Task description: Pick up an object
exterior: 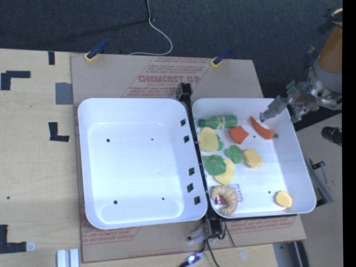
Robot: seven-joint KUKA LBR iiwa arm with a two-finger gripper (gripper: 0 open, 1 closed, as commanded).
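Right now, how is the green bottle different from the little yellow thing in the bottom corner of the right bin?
The green bottle is long and lies on its side near the bin's top edge; the small yellow piece is rounded and sits alone in the near corner. The green bottle is bigger and has a white band; the small yellow piece is plain. Both rest in the right bin, and neither is touched by the hand.

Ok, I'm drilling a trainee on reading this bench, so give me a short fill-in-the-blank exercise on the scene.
1. All the toy food lies in the ____ bin.
2. The green bottle lies on its ____.
3. The gripper hangs nearest the ____ carrot.
4. The clamps on the cardboard have ____ handles.

Missing words: right; side; orange; blue
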